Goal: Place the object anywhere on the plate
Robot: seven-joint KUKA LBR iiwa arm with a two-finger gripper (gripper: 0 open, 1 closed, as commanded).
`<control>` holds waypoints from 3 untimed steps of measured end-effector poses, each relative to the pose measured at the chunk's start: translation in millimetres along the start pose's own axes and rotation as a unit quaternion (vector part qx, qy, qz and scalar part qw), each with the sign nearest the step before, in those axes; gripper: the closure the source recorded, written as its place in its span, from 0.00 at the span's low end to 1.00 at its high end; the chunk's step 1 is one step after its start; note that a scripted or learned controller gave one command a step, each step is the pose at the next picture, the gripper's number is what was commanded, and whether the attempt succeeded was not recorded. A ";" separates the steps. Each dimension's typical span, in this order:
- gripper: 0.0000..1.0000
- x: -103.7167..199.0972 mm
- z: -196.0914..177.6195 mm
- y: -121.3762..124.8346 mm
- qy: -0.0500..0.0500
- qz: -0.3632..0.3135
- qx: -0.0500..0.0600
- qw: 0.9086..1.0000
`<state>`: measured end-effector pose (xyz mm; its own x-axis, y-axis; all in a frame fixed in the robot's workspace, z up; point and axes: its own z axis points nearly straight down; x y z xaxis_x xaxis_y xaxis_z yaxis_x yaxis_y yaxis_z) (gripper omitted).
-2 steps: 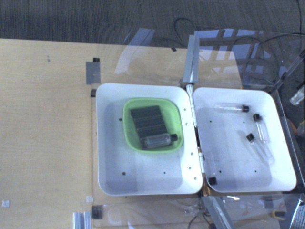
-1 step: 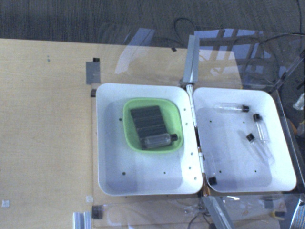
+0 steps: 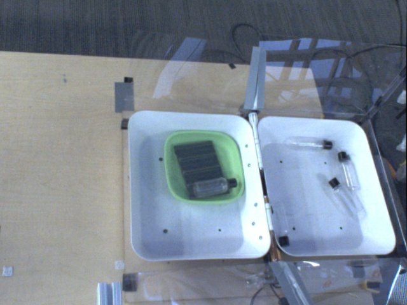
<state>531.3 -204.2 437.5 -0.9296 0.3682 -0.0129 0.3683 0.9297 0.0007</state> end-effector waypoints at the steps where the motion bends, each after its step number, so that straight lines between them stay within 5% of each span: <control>1: 0.00 7.3 -0.6 -4.5 -0.001 -0.150 0.000 0.989; 3: 0.00 7.3 -0.6 -4.4 -0.001 -0.149 0.000 0.989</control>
<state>522.8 -205.6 438.1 -0.9969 0.0771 -0.0139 0.0772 0.9970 -0.0025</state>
